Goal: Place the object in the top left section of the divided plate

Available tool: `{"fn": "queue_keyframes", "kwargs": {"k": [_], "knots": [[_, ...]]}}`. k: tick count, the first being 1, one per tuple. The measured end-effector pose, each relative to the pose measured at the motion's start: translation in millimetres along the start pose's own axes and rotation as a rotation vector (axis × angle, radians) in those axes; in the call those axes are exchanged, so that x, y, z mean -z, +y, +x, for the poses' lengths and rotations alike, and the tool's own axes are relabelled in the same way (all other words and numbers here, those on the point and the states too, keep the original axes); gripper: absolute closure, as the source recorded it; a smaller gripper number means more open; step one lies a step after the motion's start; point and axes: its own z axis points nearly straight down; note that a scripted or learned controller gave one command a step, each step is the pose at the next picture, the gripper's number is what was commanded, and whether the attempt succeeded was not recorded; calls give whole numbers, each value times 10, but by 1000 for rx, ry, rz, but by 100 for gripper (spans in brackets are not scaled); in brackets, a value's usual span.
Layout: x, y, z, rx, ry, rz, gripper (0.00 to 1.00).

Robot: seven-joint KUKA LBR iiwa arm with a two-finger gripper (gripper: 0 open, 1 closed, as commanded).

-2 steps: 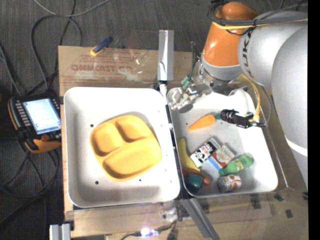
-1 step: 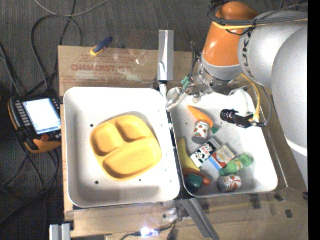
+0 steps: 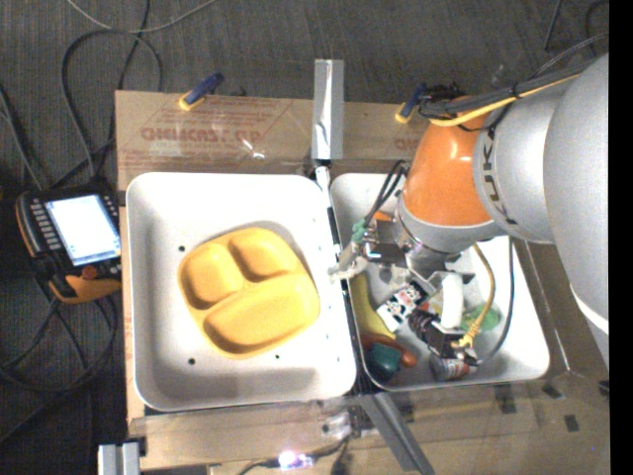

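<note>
A yellow divided plate (image 3: 249, 290) lies in the left white bin (image 3: 158, 364), with two small sections at its upper side and one large section below; nothing lies on it. My gripper (image 3: 420, 283) hangs low over the right bin (image 3: 529, 349), under the orange wrist band. Just below and left of it lie a yellow banana-like piece (image 3: 368, 317), a white card with dark marks (image 3: 399, 306), an orange-red item (image 3: 382, 343) and a teal item (image 3: 387, 360). The wrist hides what is at the gripper's tip.
A green object (image 3: 486, 317) lies at the right of the right bin. The bins' shared wall (image 3: 338, 265) runs between plate and gripper. A tablet (image 3: 77, 228) sits off the bench at the left. Clamps and cardboard line the back edge.
</note>
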Motion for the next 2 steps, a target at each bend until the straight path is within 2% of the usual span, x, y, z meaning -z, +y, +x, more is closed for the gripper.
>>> {"fn": "queue_keyframes", "kwargs": {"k": [2], "knots": [[1, 1, -3, -1, 0, 0, 0]]}}
